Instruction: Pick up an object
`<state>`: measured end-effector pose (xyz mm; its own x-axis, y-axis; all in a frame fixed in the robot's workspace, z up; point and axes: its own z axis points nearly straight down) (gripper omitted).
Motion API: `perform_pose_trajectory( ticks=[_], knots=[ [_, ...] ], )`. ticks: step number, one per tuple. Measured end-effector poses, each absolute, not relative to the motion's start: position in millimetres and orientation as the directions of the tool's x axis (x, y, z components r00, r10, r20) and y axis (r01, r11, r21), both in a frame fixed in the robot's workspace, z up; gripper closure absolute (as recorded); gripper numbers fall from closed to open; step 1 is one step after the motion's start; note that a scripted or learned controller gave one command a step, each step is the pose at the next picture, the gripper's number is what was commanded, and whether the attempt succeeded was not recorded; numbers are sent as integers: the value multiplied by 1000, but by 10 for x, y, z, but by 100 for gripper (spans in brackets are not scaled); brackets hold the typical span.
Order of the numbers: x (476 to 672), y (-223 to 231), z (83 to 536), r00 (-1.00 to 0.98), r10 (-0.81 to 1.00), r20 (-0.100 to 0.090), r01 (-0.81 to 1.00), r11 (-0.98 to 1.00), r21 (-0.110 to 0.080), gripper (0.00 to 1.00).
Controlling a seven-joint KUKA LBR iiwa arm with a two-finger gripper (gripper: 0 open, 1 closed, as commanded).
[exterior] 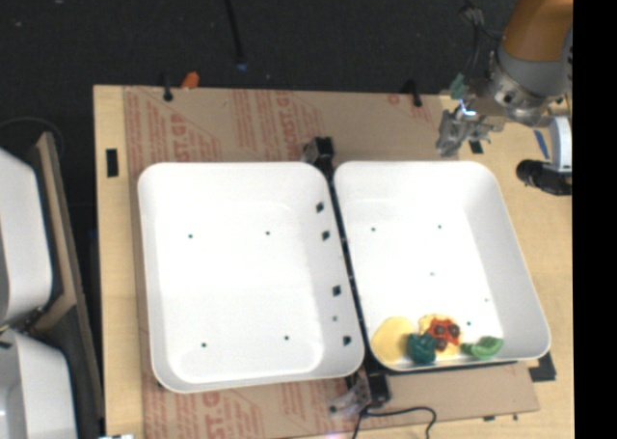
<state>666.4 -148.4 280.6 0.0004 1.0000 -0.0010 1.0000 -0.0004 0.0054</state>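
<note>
Several small objects lie bunched at the near edge of the right bin (482, 196): a pale yellow round piece (390, 339), a teal lump (421, 348), a red and orange piece (442, 330) and a green piece (485, 345). My gripper (458, 133) hangs above the bin's far rim at the upper right, well away from the cluster. Nothing is visible between its fingers.
The left bin (241, 273) lies beside the right one, with a row of black clips (328, 234) along the seam between them. Both bins rest on a cardboard sheet (241, 128) over the wooden bench. White furniture stands at the far left.
</note>
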Motion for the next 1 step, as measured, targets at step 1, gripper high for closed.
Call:
perform_pose_trajectory(
  ticks=[1],
  knots=[
    [6524, -999, 2834, -3, 1000, 0, 1000, 3, 1, 100]
  ],
)
